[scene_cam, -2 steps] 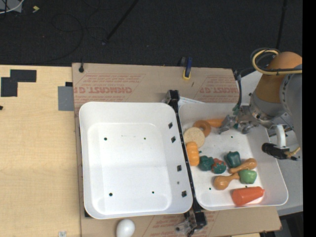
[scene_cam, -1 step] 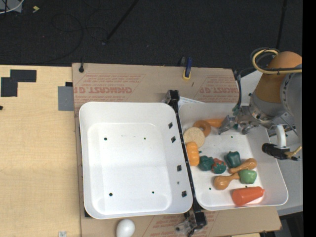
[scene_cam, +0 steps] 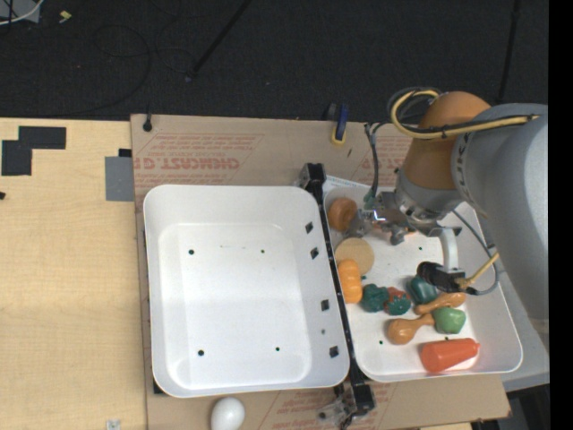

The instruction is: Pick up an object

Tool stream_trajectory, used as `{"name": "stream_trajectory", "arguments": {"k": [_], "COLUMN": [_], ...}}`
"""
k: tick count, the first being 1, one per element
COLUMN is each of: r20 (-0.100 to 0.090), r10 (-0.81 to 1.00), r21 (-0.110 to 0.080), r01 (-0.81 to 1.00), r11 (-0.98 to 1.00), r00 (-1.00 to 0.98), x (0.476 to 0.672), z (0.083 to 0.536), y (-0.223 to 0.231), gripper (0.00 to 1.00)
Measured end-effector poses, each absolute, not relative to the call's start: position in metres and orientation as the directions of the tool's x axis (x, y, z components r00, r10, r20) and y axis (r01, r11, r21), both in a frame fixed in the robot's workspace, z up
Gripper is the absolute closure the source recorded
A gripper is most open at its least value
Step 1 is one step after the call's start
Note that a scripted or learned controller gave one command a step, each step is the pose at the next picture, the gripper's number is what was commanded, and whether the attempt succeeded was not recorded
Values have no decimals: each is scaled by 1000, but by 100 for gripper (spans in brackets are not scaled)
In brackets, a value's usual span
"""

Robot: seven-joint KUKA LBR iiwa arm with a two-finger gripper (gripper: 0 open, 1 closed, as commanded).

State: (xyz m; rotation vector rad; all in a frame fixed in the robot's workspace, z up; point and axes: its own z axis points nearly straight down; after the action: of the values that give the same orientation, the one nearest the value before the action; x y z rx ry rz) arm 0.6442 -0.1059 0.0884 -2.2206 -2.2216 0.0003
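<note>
The left bin [scene_cam: 235, 287] lies bare white on the bench [scene_cam: 63, 276], and a small white ball [scene_cam: 227, 412] sits on the bench just below that bin's near edge. Every candidate for the pick lies right of the left bin, in the right bin [scene_cam: 501, 352]. Closest to the left bin's dividing wall are a brown rounded piece [scene_cam: 341, 212], a pale tan disc [scene_cam: 354, 256] below it and an orange piece [scene_cam: 350, 286] below that. Further from the left bin come two dark green pieces [scene_cam: 385, 299], a tan pear-shaped piece [scene_cam: 405, 330], a teal piece [scene_cam: 423, 288], a slim orange carrot-like piece [scene_cam: 440, 302], a green pepper-like piece [scene_cam: 449, 321] and a red piece [scene_cam: 448, 354].

The hand [scene_cam: 391, 226] hangs low over the far part of the right bin, just right of the brown piece and above the pale disc. Nothing can be seen between its parts, and whether it is released or clenched I cannot tell.

I judge the step to be the approach, with the pick not yet made. The next move calls for settling squarely over one piece, likely the brown one or the disc, both close to the left bin's wall, where that wall could hinder the reach.
</note>
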Motion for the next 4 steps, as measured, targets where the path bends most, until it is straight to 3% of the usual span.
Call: {"name": "stream_trajectory", "arguments": {"k": [1, 2, 3, 4], "r20": [-1, 1, 2, 1], "r10": [1000, 1000, 1000, 1000], "r21": [-5, -9, -3, 10], "r01": [1000, 1000, 1000, 1000], "r11": [-2, -4, -7, 7], "r00": [2, 4, 7, -7], "x": [624, 553, 557, 565], "z": [87, 87, 98, 223], "y": [-144, -173, -173, -114], "gripper": [0, 0, 100, 100]}}
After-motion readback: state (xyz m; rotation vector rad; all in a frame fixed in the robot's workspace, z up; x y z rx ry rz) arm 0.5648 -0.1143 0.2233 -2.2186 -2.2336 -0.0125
